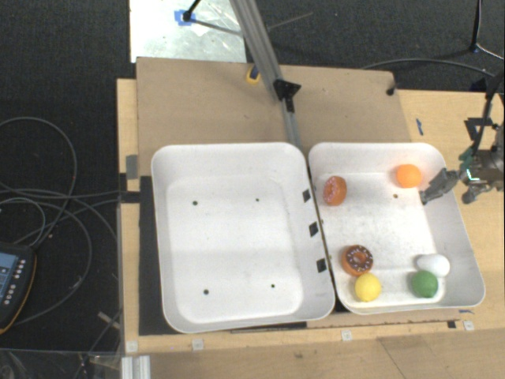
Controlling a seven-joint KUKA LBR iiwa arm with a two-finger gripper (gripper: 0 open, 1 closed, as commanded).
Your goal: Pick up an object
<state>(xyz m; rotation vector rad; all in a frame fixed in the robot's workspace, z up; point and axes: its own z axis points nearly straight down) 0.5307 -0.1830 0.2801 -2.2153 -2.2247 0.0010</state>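
The wooden bench [237,101] bears two shallow white plastic bins side by side. The left-hand bin [170,290] has only bare floor with a few small dark holes. The right-hand bin [465,279] holds all six candidates: a round orange ball [408,175] near its far right corner, a glazed brownish doughnut-shaped toy [334,189] by its far left wall, a chocolate-frosted sprinkled doughnut toy [358,259] lower down, with a yellow ball [368,287] just beside it, and a green ball [424,283] touching a white ball [432,265] in the near right corner.

The two-finger gripper [458,181] hangs at that bin's right rim, near the orange ball but apart from it; nothing sits between its fingers, and whether they are spread or closed I cannot tell at this size.

The orange ball looks the nearest target. A good attempt would centre the claw over the ball before descending, since a round thing rolls off if caught off-centre, and the nearby wall leaves little room on that side.

Around the bench, dark carpet [63,38] carries loose cables and a handheld pendant [14,279]; a grey metal pole [256,34] slants across the far edge.
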